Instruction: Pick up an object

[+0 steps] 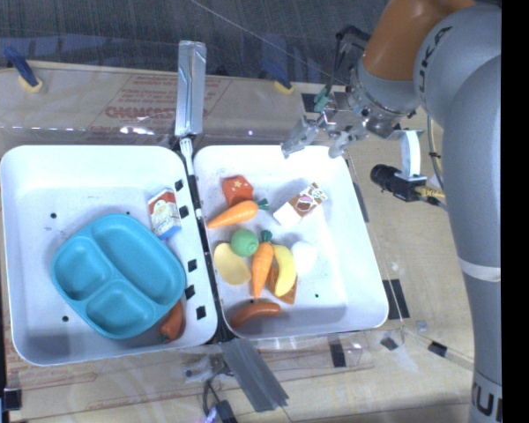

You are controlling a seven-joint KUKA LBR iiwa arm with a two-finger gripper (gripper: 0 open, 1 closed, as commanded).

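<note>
Wooden bench [406,263] — 2 white bins [35,174], touching.

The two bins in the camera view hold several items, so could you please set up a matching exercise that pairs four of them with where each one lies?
Things:
1. blue tray
2. green ball
3. small carton
4. sausage

Places:
A. right bin, near its front wall
B. left bin, taking up most of its floor
C. right bin, toward the back right, nearest the tool
D. right bin, in the middle of the pile, between two carrots

Pairs: 1-B, 2-D, 3-C, 4-A
</note>
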